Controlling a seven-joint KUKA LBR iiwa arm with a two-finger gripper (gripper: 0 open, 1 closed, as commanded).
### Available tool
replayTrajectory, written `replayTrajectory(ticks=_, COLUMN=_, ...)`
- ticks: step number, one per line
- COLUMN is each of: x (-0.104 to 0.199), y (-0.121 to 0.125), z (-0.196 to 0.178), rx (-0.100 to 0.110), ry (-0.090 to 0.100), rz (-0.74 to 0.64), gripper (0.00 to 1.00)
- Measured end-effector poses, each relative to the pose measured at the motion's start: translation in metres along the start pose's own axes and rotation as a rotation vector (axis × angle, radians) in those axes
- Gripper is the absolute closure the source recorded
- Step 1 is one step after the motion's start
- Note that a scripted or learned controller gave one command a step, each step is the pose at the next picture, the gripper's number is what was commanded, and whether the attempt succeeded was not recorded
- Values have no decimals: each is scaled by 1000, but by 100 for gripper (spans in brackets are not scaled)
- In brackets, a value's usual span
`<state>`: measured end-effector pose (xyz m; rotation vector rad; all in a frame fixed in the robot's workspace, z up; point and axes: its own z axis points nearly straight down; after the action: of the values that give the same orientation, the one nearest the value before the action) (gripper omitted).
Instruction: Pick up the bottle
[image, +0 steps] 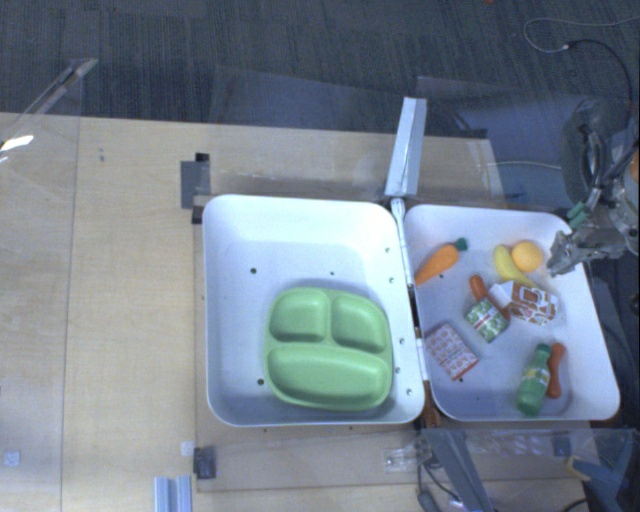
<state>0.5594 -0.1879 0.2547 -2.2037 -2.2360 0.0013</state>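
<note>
1. Camera view: the gripper (562, 252) hangs over the right bin's (440, 390) far right edge; whether it is released or clenched cannot be told.
2. The green bottle (535, 379) lies well nearer the camera than the gripper, beside that bin's near rim.
3. A yellow fruit (527, 256) sits just left of the gripper.
4. The green tray (328, 348) lies far left, in the left bin (230, 300).
</note>
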Motion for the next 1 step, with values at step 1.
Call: replayTrajectory(ticks=1, x=51, y=93, z=22, rx=-6, ry=-1, rz=-4, gripper=100)
